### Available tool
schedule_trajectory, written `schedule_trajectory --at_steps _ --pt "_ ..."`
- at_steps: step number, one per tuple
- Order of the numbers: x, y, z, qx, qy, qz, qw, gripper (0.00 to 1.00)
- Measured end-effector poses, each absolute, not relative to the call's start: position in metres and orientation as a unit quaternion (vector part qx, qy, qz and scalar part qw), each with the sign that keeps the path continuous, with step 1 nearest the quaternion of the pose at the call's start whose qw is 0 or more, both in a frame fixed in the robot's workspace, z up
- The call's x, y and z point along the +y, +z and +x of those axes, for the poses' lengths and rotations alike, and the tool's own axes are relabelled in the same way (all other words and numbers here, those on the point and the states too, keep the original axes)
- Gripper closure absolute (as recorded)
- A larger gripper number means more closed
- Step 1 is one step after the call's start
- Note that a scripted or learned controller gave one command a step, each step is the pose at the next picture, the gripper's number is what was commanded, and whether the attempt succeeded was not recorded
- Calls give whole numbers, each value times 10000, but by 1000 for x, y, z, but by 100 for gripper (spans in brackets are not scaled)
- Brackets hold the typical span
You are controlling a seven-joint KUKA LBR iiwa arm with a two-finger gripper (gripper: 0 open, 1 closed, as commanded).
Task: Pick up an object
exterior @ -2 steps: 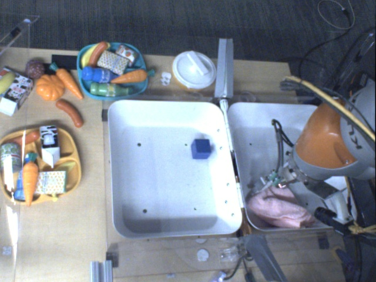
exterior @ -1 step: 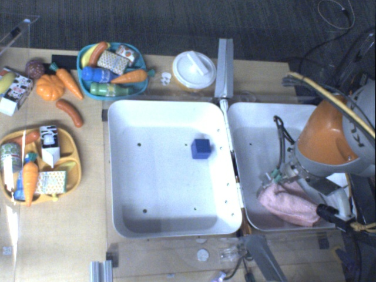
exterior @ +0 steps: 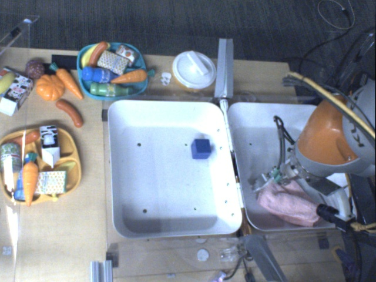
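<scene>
The arm [exterior: 329,137] looms over the right bin [exterior: 258,119], jaws [exterior: 276,175] low at the pink cloth [exterior: 288,207]; whether they're wide or closed I cannot tell. The cloth looks soft, light, and limp: pinch a raised fold. Left of it, a blue block [exterior: 201,148] sits.

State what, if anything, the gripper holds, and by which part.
It cannot be told. The gripper sits at the pink cloth's near edge in the right bin.

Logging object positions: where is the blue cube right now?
The blue cube sits in the left bin, right of its centre, near the divider, well apart from the pink cloth in the right bin.
</scene>
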State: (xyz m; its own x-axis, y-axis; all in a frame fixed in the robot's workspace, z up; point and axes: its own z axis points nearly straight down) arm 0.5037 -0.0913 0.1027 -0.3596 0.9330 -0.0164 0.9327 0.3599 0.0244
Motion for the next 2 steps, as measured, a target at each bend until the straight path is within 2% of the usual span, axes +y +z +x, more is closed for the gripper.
schedule_trajectory --at_steps 1,2 --pt "-90 113 505 8248 63 5653 146 100" --pt "-46 185 488 8369 14 5474 16 100"
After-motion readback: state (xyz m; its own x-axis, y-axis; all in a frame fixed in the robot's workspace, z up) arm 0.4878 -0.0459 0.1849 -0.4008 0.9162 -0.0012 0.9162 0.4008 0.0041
